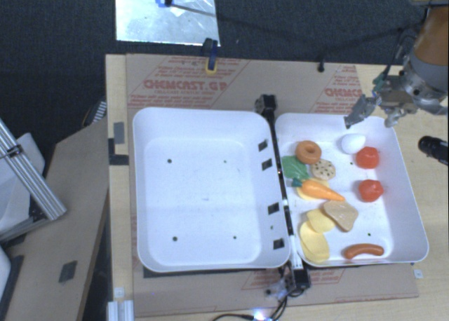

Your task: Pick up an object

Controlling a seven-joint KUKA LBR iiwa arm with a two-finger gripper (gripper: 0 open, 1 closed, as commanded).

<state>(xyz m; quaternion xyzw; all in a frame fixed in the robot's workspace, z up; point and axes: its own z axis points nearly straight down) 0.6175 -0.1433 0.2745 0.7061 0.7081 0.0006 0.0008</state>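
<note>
The right bin [410,232] holds toy food: a white egg [352,143], two red tomatoes [367,157] [370,190], a brown donut [308,151], a cookie [323,169], a green leaf [294,168], an orange carrot [320,190], a bread slice [341,214], two yellow chips [315,235] and a sausage [363,250]. My gripper [374,114] hangs above the bin's far right corner, just up and right of the egg. Its two fingers are spread apart with nothing between them.
The left bin [203,186] lies beside the right one, joined by a black clip strip [275,172]. A silver sheet [167,3] lies at the back, and a yellow-blue clamp [210,57] sits on the cardboard edge. Metal rails [24,179] stand at the far left.
</note>
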